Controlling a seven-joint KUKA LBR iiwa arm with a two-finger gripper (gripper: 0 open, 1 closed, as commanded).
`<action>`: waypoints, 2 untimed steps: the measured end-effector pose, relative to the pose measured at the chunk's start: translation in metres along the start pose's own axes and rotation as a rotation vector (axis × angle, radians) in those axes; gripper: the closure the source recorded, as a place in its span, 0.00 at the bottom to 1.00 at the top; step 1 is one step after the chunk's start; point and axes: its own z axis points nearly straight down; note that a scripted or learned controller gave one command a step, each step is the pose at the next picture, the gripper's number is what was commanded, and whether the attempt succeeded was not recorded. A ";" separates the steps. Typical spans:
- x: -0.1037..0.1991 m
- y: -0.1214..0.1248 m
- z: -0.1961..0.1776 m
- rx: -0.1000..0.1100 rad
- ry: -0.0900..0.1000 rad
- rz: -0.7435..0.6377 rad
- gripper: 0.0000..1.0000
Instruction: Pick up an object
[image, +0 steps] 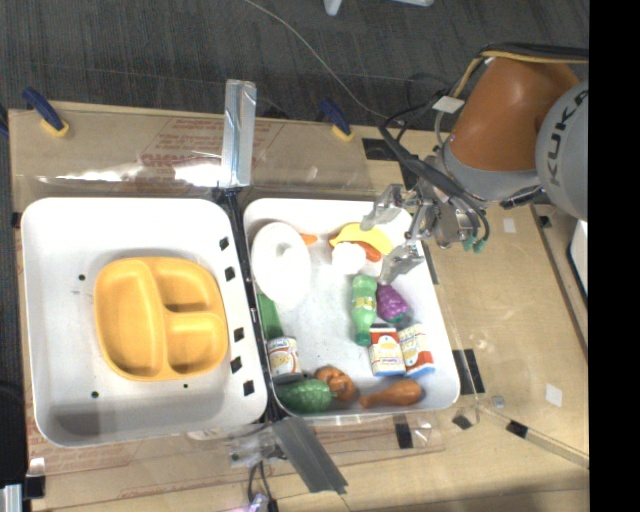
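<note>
Camera view: yellow toy (358, 236) lies just left of end effector (392, 238).

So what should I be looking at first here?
Probably the big yellow divided tray, lying alone in the left bin. Next, the jumble of toy food crowding the right bin: a white plate, a green bottle, a purple grape bunch and a drumstick. The grey and orange arm reaches in from the right, its tool over that bin's far end.
</note>
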 end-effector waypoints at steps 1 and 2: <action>0.002 -0.005 0.133 -0.007 0.011 -0.102 0.00; 0.018 -0.008 0.146 -0.002 -0.001 -0.121 0.00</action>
